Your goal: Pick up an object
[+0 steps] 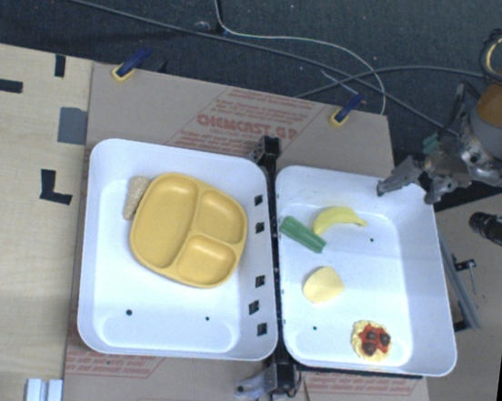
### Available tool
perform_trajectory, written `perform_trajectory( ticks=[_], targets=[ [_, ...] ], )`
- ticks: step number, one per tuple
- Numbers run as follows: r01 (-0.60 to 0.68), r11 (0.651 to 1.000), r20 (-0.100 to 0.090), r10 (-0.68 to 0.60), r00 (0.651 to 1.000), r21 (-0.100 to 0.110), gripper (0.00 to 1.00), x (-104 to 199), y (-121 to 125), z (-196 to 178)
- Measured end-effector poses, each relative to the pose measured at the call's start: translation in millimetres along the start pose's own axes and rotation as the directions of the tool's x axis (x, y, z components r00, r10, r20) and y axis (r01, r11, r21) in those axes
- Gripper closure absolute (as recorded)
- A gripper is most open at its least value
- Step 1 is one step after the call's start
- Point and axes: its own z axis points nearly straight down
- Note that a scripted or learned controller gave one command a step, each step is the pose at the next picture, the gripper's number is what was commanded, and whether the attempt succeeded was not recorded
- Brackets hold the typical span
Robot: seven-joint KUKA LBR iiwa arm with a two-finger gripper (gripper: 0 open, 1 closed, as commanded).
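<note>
The right bin (431, 265) holds a yellow banana (338, 219), a green oblong piece (302, 234) just left of it, a pale yellow rounded lump (322, 284) and a small round pastry with red berries (372, 339) near the front right corner. My gripper (410, 190) hangs over the bin's back right rim, behind and to the right of the banana. Its two dark fingers (389, 186) are spread apart with nothing between them, so it is open.
In the left bin (98, 248) lies a yellow divided plate (188, 230), with a beige slice (134, 196) tucked at its left edge. A black clip strip (268, 243) runs between the bins. Cables (281, 39) cross the dark floor behind.
</note>
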Motion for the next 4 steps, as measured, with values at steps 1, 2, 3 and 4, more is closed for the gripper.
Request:
perform_trajectory(
  ticks=[1, 2, 3, 4],
  targets=[
    [0.003, 1.0, 0.003, -0.003, 1.0, -0.013, 0.0, 0.5, 2.8, -8.4],
    [0.004, 1.0, 0.003, -0.004, 1.0, -0.007, 0.0, -0.3, 3.7, 56.5],
    [0.003, 1.0, 0.003, -0.003, 1.0, -0.007, 0.0, -8.5, 6.8, 114.6],
    [0.004, 1.0, 0.007, -0.004, 1.0, -0.027, 0.0, -9.3, 11.9, 130.2]
  ],
)
